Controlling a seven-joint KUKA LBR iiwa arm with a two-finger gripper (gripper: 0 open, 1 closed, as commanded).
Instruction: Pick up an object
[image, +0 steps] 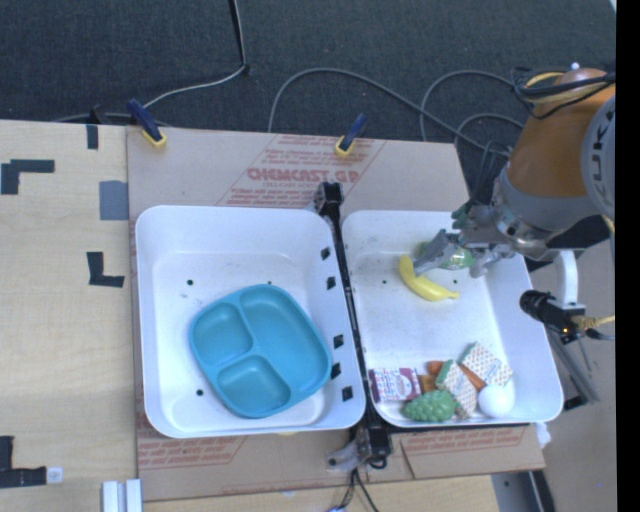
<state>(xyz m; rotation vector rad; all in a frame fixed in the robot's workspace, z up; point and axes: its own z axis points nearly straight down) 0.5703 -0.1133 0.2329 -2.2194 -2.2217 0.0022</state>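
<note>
My gripper (458, 256) hangs over the far part of the right bin (520, 330), its fingers spread open. A small greenish thing (459, 260) shows between them; I cannot tell whether they touch it. A yellow banana (425, 283) lies on the bin floor just left of and below the gripper, apart from it. At the bin's near edge sits a cluster: a green bumpy fruit (432, 406), a white egg-shaped piece (494, 400), checked packets (478, 368) and a pink-and-white packet (393, 383).
The left bin (170, 250) holds a blue divided plate (260, 348). A black divider (338, 290) runs between the bins. The grey and orange arm (560, 150) stands over the right bin's far right corner. Cables lie behind the bench.
</note>
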